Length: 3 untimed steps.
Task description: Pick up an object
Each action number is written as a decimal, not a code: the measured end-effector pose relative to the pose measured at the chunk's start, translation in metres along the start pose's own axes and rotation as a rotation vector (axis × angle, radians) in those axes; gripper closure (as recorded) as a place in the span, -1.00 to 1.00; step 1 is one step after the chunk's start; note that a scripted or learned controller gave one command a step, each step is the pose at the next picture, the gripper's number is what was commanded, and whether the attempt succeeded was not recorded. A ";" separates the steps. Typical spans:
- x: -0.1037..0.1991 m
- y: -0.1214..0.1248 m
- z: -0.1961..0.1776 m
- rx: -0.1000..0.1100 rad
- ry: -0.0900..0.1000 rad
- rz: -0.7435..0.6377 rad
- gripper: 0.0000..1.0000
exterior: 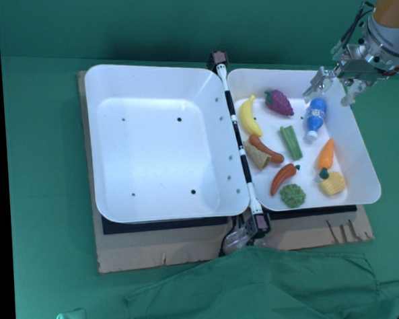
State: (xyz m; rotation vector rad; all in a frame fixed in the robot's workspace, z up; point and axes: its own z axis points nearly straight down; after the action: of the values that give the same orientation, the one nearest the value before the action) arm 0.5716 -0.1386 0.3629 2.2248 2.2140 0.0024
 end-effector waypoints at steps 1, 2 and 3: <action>0.002 0.000 0.104 0.008 0.001 0.000 -1.00; -0.022 0.007 0.108 -0.002 -0.004 0.001 -1.00; -0.012 0.071 0.128 -0.004 -0.003 -0.004 -1.00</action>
State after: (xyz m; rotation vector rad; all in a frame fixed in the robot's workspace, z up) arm 0.6431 -0.1511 0.2347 2.2165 2.2151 0.0035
